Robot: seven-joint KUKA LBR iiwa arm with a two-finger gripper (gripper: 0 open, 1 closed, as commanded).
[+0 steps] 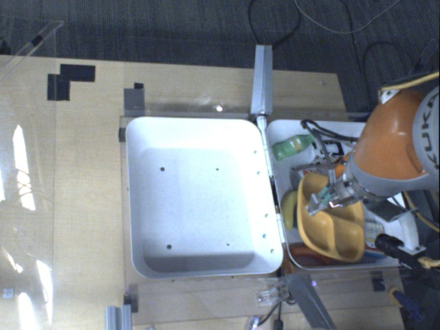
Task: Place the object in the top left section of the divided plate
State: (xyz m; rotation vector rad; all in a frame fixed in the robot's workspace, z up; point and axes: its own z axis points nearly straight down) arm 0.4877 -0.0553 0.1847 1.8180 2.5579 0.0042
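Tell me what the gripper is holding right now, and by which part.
It cannot be told. The gripper sits low over the yellow divided plate in the right bin, but nothing shows between its fingers.

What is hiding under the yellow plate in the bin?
The yellow plate lies in the right bin. A yellowish thing peeks out at its left edge and something dark red at its lower edge. What is right beneath the plate is covered.

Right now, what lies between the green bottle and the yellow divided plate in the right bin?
In the camera view, only bare white bin floor separates the green bottle from the yellow divided plate.
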